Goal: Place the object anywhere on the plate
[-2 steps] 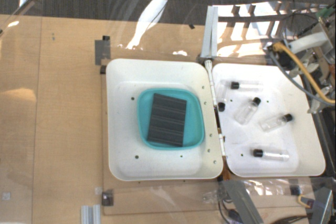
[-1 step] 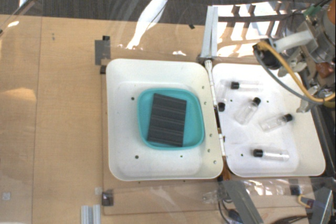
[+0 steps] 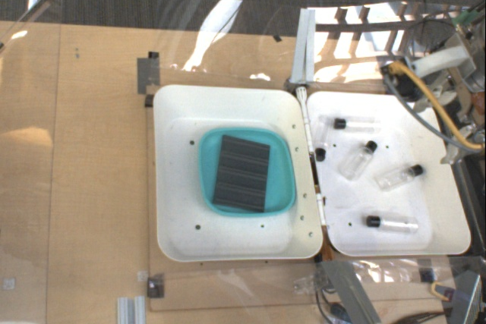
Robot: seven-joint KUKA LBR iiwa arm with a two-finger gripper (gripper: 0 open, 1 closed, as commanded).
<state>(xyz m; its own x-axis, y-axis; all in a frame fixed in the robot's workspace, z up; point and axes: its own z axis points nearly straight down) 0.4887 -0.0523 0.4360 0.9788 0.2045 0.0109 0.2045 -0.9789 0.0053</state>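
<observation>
Two shallow white plastic bins sit side by side on a wooden bench (image 3: 76,163). The left bin (image 3: 171,231) holds a rounded teal plate (image 3: 206,163) at its centre, and on it lies a dark ribbed rectangular block (image 3: 242,174), apparently already delivered. The right bin (image 3: 448,231) holds scattered clear black-capped vials (image 3: 358,160). The gripper's state cannot be told.

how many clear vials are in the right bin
4, possibly 5: top, middle, right, bottom; a black cap by the left wall may be another.
</observation>
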